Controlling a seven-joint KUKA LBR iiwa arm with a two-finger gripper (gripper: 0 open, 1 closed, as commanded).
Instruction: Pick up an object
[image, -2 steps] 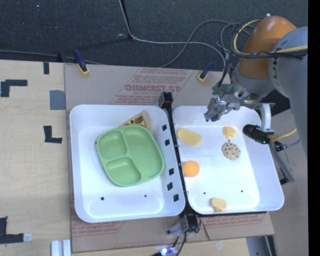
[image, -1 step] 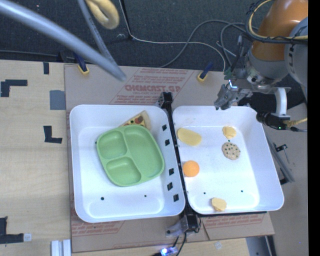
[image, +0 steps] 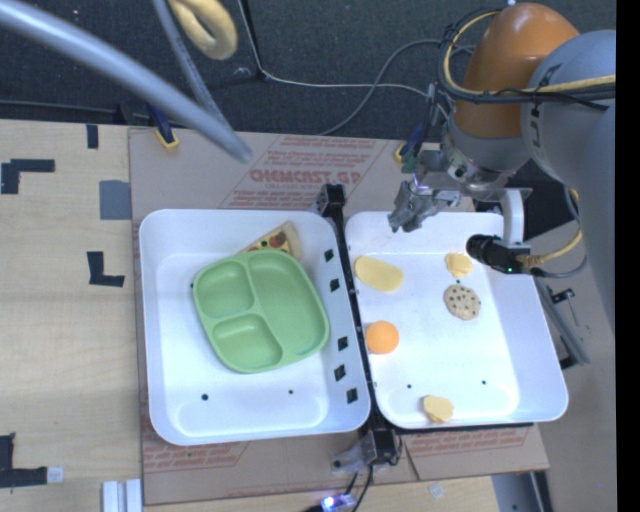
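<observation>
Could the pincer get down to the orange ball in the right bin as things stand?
Probably yes. The orange ball lies apart from the other pieces in the right bin, nothing covers it, and the pincer hangs over that bin's far edge.

The grey arm (image: 560, 90) reaches in from the right, its gripper (image: 408, 215) pointing down, seemingly holding nothing.

Pizza slice (image: 275, 240) mostly hidden under the far edge of the green divided tray (image: 260, 308); only its crust corner showed. Tool (image: 408, 212) was small and blurred above the right bin's (image: 520, 370) far rim; finger state could not be told. Arm (image: 545, 80) was cut off by the top and right picture edges. Grey bar (image: 120, 70) across upper left was blurred and cut off at the top-left corner. Surface (image: 60, 330) ran off the left and bottom edges.
</observation>
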